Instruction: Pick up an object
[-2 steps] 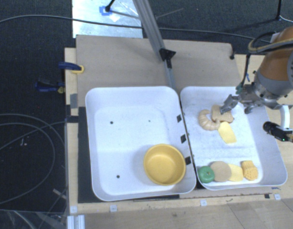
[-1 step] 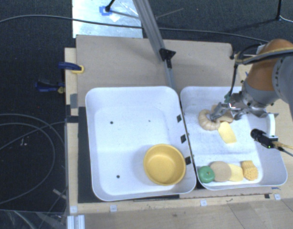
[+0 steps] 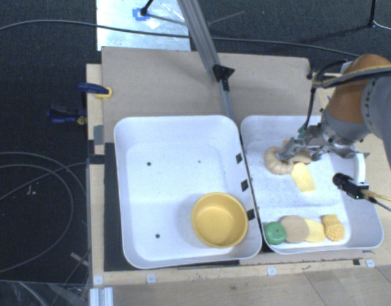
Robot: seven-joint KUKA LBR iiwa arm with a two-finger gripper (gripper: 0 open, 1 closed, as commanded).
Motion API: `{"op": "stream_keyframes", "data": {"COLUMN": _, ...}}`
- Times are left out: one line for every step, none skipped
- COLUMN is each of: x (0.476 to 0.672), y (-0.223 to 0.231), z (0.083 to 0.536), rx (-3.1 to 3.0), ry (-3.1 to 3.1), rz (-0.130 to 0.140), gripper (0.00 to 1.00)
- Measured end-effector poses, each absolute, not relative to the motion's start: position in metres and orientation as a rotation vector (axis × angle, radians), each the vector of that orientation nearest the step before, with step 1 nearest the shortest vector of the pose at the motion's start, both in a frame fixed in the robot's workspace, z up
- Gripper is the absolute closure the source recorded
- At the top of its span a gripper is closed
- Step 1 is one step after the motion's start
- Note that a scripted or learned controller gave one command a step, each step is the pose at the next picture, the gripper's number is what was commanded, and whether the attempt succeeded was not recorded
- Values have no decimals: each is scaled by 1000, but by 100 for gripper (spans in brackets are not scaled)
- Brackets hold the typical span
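Note:
My gripper (image 3: 296,152) reaches in from the right and sits low in the right bin (image 3: 259,132), its fingers right over a tan, curved pastry-like piece (image 3: 276,162). Just below it lies a pale yellow wedge (image 3: 303,177). Along the bin's front edge sit a green round piece (image 3: 274,233), a beige round piece (image 3: 295,228), a pale yellow piece (image 3: 314,231) and an orange ridged piece (image 3: 334,227). Whether the fingers grip the tan piece is hidden by the hand.
The left bin (image 3: 151,139) holds a yellow bowl (image 3: 219,218) near its front right corner. A slanted metal pole (image 3: 205,40) crosses above the bench at the back. Cables trail on the dark floor to the left.

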State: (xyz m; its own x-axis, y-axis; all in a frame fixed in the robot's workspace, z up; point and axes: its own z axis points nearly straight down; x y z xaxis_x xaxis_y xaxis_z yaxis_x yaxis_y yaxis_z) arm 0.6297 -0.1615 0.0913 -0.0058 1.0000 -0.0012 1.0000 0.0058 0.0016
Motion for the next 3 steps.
{"op": "stream_keyframes", "data": {"x": 631, "y": -162, "z": 103, "rx": 2208, "ry": 2226, "rz": 4, "gripper": 100}}
{"op": "stream_keyframes", "data": {"x": 637, "y": -153, "z": 163, "rx": 2209, "ry": 2224, "rz": 7, "gripper": 100}}
{"op": "stream_keyframes", "data": {"x": 649, "y": -150, "z": 216, "rx": 2207, "ry": 2225, "rz": 8, "gripper": 100}}
